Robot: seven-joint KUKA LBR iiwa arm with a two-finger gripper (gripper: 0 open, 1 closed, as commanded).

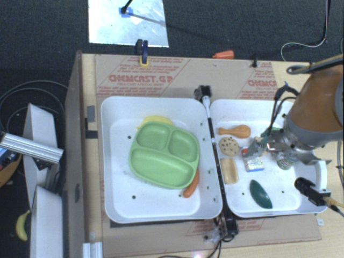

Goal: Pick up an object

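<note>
My gripper (262, 145) hangs low over the middle of the right bin (285, 107), at the end of the grey and orange arm (317, 109) that comes in from the right. Just below and left of it lies a small red, white and blue packet (252, 162); I cannot tell whether they touch. A tan drumstick (235, 130) lies at the bin's back left, with a speckled cookie (228, 145) and a pale bread stick (229, 171) in front of it. A dark green oval piece (261, 193) rests near the front wall. A silvery can (285, 160) sits partly under the wrist.
The left bin (115, 117) holds a green divided plate (164, 153) lying on a yellow item (156, 120), and an orange sausage-like piece (191, 186) by the plate's front right edge. A black divider (212, 138) runs between the bins. Cables hang beside the arm.
</note>
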